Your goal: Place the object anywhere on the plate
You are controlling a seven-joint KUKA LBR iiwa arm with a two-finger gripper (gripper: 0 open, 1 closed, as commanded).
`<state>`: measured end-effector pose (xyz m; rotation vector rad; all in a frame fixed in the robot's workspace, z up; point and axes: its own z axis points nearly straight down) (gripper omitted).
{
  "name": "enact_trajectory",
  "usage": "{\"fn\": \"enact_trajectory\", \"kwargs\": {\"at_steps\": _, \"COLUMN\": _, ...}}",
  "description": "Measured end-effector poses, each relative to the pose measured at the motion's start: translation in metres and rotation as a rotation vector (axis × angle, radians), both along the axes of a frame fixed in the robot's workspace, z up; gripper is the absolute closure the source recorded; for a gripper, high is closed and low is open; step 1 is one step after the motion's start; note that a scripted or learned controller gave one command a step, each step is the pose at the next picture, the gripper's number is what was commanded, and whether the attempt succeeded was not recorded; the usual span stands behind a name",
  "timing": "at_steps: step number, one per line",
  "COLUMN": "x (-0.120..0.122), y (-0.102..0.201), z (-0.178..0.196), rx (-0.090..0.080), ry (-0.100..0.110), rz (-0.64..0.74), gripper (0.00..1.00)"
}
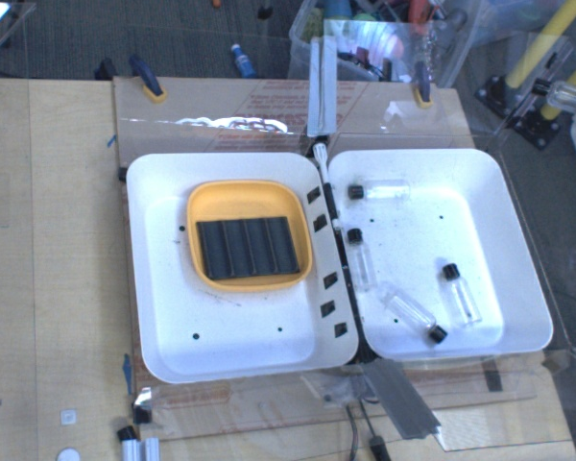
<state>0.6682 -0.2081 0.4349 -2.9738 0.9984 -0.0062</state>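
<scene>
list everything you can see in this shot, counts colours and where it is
white bins: 2, white, side by side on the bench; left bin, right bin
plate: 1, yellow-orange, rounded square, in the left bin
ribbed pad: 1, dark grey, lying on the plate
vials: 4, clear with black caps, lying in the right bin; one at the back, one by the left wall, one at the front, one toward the right
clamps: 2, orange and blue, on the bench's back edge; left, right
clear tub: 1, holding mixed coloured items, behind the bench
bench: 1, light wood
</scene>
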Motion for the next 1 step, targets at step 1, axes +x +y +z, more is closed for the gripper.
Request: {"fn": "enact_trajectory", "kwargs": {"at_steps": 1, "x": -0.0072, "y": -0.0052, "z": -0.0005, "rx": -0.001, "ry": 0.001, "rz": 0.396, "gripper": 1.0}}
